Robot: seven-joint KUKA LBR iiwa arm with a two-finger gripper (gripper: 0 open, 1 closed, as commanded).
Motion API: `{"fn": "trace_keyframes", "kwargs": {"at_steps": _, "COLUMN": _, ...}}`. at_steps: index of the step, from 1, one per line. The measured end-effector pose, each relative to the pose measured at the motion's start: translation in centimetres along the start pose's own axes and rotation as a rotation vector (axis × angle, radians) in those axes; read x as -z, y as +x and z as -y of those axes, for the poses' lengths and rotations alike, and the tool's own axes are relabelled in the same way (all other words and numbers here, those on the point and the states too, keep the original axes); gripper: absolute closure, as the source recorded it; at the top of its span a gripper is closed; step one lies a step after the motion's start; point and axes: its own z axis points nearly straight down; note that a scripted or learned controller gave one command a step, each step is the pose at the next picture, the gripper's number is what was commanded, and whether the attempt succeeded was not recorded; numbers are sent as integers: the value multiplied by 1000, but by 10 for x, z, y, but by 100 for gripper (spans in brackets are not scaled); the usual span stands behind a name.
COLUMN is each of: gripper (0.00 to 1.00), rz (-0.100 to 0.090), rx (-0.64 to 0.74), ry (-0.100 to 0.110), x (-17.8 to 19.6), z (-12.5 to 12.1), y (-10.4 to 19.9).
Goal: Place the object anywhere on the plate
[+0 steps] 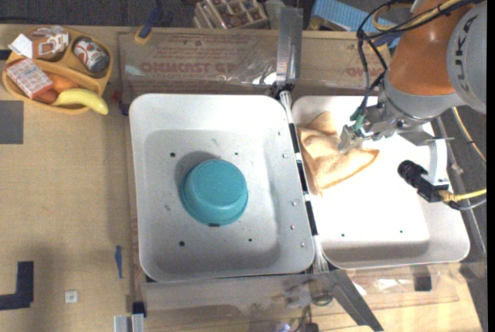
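Tan-orange cloth (334, 156), crumpled, roughly triangular, paler folds at upper left; lies in right bin (402, 241) against its left wall. Long axis runs lower left to upper right, tip pointing right. Gripper (349, 135) down on cloth's upper edge; finger spread and grasp: cannot tell. Teal plate (215, 191), upturned, sits in left bin (155, 137).

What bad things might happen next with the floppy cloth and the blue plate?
1. The tan cloth is limp and bunched against the right bin's wall, so the pincer might catch just a corner and drop it.
2. The teal plate is small and sits in the other bin, so the cloth could land draped off it.
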Motion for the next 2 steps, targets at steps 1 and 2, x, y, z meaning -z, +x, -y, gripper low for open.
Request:
{"fn": "trace_keyframes", "kwargs": {"at_steps": 1, "gripper": 100, "rz": 1, "rx": 1, "ry": 0, "x": 40, "z": -1, "y": -1}}
{"fn": "trace_keyframes", "kwargs": {"at_steps": 2, "gripper": 100, "rz": -1, "rx": 401, "ry": 1, "x": 34, "z": -21, "y": 47}}
